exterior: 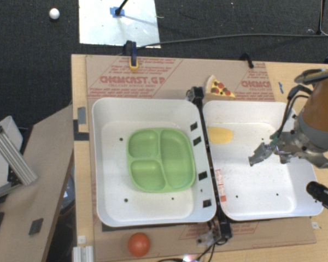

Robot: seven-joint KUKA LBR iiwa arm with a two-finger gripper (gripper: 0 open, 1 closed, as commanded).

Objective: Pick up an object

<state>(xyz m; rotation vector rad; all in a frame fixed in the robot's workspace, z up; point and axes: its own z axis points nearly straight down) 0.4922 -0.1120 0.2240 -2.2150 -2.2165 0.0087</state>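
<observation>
A flat yellow object (220, 135) lies in the right bin (262, 201), near its upper left corner. My gripper (259, 156) hangs over the middle of the right bin, to the right of and a little below the yellow object, apart from it. The arm with its orange band (321, 116) reaches in from the right. A green divided plate (160, 159) rests in the middle of the left bin (112, 201).
A toy pizza slice (219, 88) lies on the cardboard behind the bins. A red-orange ball (138, 244) sits on the bench in front of the left bin. Black clips (201, 141) line the wall between the bins. A small white ball (54, 13) rests far back left.
</observation>
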